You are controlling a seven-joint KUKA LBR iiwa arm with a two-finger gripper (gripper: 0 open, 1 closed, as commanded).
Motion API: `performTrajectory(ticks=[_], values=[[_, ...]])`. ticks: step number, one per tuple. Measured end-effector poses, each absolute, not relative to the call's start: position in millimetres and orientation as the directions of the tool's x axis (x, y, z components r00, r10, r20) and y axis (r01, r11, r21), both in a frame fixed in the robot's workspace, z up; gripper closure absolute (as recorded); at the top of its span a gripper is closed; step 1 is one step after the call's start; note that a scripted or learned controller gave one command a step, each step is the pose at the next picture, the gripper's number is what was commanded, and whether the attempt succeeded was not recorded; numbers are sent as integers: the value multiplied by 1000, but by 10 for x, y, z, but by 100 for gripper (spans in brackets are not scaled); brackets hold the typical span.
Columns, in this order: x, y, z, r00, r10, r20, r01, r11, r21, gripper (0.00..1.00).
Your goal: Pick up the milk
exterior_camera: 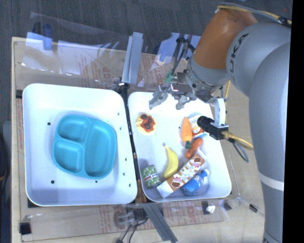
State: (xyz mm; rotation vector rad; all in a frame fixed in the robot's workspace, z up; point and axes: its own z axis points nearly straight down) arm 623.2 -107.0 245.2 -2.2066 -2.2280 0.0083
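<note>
Arm over far end of R bin; milk untouched at near end.

Gripper [172,98] hangs above far edge of right bin [143,100], claw spread wide, nothing betw fingers. Milk carton [182,176] lies on its side near the bin's near wall, long axis slanting far-right to near-left. Crowded: banana [171,162] touching its left side, blue pouch [195,183] against its right, carrot [193,147] just past its far end, green can [150,176] further left. Left bin [37,103] holds teal divided tray [85,145], well apart. Judgement: carton prob light, stiff-ish card, smooth printed faces so maybe slippy; walls may dent if squeezed hard. Best hold looks across the narrow width, mid-body, fingers dropping into gaps by banana & pouch, which are tight. Risk: nudging the neighbours.
</note>
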Motion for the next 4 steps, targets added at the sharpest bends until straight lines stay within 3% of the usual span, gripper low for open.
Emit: performTrajectory(ticks=[1,2,3,4], values=[[6558,-315,1888,-81,997,-1,997,81,-10,0],[6617,-755,1406,-254,967,20,967,254,9,0],[6627,-528,1484,-281,959,46,960,281,7,100],[6569,-140,2448,-216,976,1,976,216,-3,100]])
